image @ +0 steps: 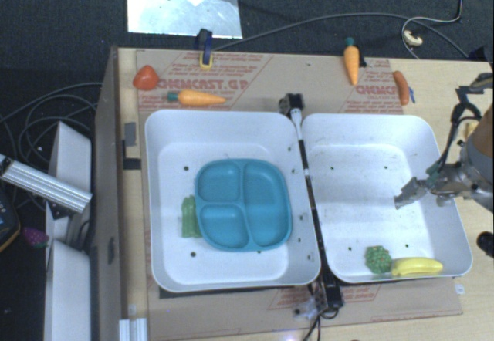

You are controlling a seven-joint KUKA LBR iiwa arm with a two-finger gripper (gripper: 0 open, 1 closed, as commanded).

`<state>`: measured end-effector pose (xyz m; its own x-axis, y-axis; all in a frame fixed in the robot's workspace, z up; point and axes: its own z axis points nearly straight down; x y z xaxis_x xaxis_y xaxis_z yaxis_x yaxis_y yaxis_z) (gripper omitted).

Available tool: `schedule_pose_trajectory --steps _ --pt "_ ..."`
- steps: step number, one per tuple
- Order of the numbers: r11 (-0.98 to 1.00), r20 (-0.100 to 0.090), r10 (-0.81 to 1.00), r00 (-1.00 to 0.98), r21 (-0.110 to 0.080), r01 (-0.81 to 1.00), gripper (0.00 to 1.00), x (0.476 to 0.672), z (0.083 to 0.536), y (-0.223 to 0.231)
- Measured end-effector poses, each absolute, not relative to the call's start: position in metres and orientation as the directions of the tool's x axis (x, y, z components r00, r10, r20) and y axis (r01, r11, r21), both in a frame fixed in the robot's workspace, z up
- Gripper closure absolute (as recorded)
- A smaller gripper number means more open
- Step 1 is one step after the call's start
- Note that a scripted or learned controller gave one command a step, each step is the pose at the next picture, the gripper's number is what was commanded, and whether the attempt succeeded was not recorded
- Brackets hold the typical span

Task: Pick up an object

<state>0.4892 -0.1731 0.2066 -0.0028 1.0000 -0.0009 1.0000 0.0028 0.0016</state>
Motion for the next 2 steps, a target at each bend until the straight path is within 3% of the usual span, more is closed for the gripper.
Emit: schedule_pose_trajectory --steps 1,2 --pt "0.001 0.000 1.000 -0.001 -0.001 1.000 0.00 0.522 0.136 -0.206" --pt "0.004 0.000 1.000 -0.004 0.001 1.000 0.00 0.609 0.086 -0.206"
